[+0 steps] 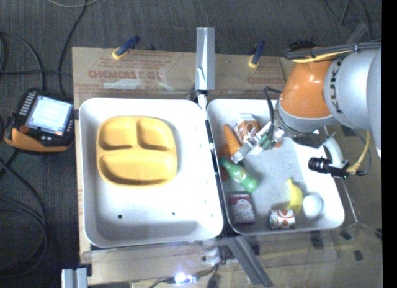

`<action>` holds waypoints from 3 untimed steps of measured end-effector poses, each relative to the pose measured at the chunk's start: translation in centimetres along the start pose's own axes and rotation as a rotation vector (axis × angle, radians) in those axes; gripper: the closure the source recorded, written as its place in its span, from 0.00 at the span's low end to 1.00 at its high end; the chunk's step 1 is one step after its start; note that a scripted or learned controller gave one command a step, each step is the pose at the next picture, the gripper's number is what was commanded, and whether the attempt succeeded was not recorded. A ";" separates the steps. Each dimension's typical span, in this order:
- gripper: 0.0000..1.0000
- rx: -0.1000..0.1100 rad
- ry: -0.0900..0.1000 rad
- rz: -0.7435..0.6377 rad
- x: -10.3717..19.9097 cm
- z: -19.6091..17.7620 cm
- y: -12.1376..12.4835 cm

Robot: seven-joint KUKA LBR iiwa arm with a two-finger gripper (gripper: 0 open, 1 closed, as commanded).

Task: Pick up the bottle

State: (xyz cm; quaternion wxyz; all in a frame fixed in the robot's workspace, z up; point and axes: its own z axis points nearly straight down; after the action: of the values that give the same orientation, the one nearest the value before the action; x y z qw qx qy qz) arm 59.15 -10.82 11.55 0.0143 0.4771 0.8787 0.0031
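Nearest the camera, along the front wall of the right bin (338, 221), stand a dark small can (241, 208) and a red-and-white can (282, 218), with a banana (294, 195) and a white egg-like ball (312, 205) just beside them.

Behind them lies the green bottle (240, 176), the thing to pick up. It rests on its side on the bin floor, close to the left wall of the right bin, with its cap end pointing up-left toward an orange carrot (230, 141). Nothing lifts it yet, so I judge the task is not done.

Just above the bottle hangs the tool (249, 147), reaching down-left from the grey arm with the orange band (307, 94). Its tip seems near the cap end of the bottle, perhaps touching it, but I cannot tell whether the tool is apart or together, and no bottle shows between its tips. A small orange-and-white carton (247, 125) lies behind the tool.

What is left, in my view: to close on the bottle and to raise it.

Further out, the left bin (90, 218) holds a yellow divided tray (138, 150), and a pendant with a screen (42, 119) lies beside the worktop.
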 end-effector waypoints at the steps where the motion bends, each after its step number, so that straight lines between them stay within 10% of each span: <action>1: 0.00 0.012 0.016 -0.269 2.7 2.1 -5.8; 2: 0.00 0.014 0.030 -0.356 6.3 -6.9 -6.2; 3: 0.00 0.012 0.027 -0.344 -3.3 2.3 -3.6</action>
State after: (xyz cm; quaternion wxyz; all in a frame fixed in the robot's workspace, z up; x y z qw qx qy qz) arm 57.95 -15.54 9.29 0.0001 0.3195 0.9476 0.0017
